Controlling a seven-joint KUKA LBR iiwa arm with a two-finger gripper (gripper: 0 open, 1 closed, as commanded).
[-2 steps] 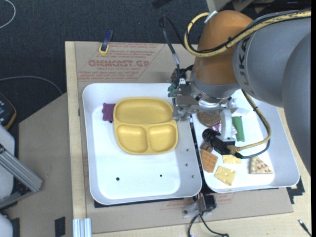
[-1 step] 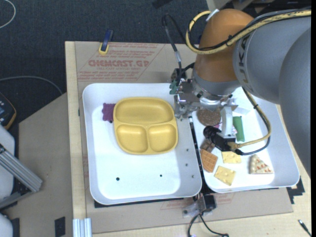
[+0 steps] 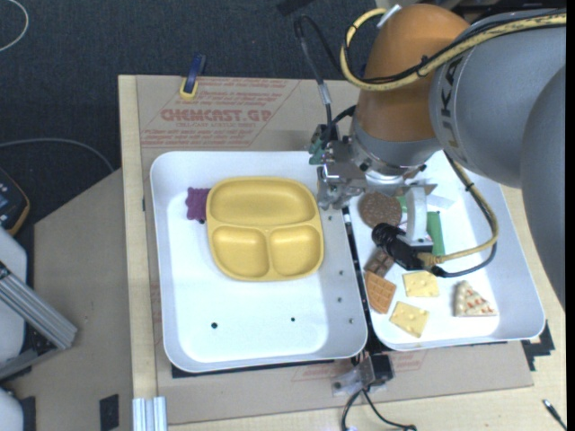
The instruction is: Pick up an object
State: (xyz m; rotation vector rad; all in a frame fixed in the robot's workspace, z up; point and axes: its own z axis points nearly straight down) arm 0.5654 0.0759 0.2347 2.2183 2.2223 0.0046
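Gripper (image 3: 382, 187) over the right bin (image 3: 517, 281); I could not tell its state. Just below it lay a round brown cookie (image 3: 381, 209), which I judged light, stiff and flat, best pinched across its edges.

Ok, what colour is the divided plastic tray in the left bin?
Yellow. The divided plastic tray shows clearly in the camera view.

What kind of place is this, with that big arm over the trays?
Probably a robotics lab or test bench. A grey and orange robot arm hangs over two white bins, one holding a yellow divided plate, the other toy food such as cheese pieces, with loose cables on the dark floor.
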